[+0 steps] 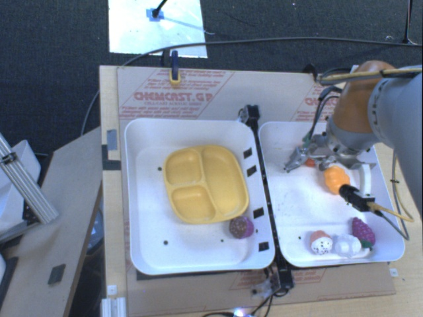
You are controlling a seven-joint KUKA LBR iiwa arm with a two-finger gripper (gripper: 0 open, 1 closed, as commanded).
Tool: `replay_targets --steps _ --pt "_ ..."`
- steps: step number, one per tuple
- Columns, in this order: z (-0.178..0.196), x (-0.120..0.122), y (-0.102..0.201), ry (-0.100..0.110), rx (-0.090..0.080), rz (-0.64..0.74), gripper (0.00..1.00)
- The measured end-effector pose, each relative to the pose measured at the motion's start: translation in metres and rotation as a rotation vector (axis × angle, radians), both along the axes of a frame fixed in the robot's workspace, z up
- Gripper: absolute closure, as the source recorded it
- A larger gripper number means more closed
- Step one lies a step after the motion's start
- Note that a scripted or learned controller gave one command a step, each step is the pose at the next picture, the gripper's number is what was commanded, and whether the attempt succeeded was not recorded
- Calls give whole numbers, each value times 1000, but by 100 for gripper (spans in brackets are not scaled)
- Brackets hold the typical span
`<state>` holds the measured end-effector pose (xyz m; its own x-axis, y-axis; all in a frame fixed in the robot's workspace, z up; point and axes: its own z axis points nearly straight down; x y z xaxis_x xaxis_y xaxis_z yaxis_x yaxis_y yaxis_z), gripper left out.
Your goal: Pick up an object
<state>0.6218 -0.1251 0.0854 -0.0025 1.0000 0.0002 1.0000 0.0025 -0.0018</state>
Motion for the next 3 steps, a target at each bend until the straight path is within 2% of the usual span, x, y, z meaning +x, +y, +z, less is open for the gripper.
replay_targets --steps 1,2,3 --pt "14 2 -1 -7 -1 1 100" --pt "58 3 2 -6 -1 2 100" --pt "116 14 0 -10 -2 3 100"
